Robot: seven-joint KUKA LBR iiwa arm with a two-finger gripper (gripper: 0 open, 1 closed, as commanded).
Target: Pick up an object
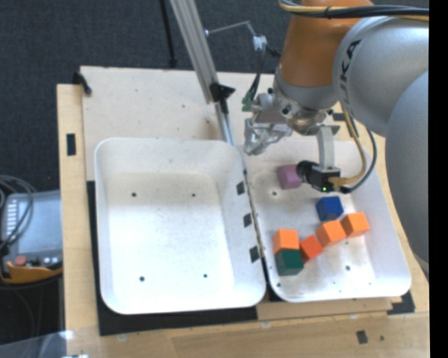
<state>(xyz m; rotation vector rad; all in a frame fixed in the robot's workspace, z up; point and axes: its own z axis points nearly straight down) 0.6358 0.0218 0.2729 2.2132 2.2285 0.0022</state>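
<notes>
KUKA arm's gripper (pixel 263 142), whether spread or clenched impossible to tell, hovers just beside a purple block (pixel 289 176) in the right bin (pixel 388 263); likely light, rigid, best pinched across 2 flat sides.

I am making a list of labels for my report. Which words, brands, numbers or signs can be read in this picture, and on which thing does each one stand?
"KUKA", partly visible in dark letters on the grey arm, read at a slant; only the first letters show clearly.
The grey device beside the bench at the view's left has buttons, but any marks on it are too small and blurred to read.
No other text is readable.
</notes>
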